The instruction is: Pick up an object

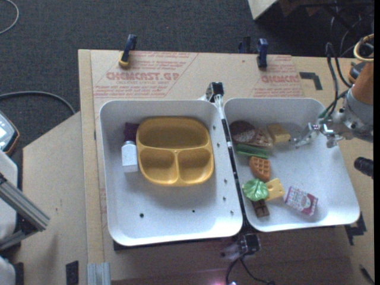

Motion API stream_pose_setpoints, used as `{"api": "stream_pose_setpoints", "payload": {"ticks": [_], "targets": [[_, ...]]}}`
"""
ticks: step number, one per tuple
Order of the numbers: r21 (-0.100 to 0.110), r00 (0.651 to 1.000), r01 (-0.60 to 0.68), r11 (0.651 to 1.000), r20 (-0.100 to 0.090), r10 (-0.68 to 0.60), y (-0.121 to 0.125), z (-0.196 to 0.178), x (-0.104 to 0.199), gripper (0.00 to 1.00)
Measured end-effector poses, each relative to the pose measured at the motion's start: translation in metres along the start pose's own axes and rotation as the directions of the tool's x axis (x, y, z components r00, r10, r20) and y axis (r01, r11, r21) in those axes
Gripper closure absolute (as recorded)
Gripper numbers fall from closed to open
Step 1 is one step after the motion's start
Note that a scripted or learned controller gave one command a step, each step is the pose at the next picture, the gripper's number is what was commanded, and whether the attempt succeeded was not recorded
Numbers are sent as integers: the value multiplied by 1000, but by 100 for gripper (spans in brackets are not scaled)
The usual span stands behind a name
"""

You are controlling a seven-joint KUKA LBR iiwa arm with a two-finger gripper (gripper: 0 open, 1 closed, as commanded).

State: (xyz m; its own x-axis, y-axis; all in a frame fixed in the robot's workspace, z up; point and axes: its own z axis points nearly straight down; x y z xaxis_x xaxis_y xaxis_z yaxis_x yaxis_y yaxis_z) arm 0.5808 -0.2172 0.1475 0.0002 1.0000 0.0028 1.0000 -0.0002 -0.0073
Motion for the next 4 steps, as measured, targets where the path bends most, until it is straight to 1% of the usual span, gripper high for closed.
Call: {"api": "stream_pose_setpoints", "payload": {"ticks": [1,2,3,4], "targets": [[-2,1000,3,1000,-7,-3,6,60,0,0],[-4,1000,2,1000,-3,-2,7,62,3,0],[-8,1000,2,1000,1,-2,7,51,1,100],[-14,1000,2,1000,6,-2,17,4,1,100]]}}
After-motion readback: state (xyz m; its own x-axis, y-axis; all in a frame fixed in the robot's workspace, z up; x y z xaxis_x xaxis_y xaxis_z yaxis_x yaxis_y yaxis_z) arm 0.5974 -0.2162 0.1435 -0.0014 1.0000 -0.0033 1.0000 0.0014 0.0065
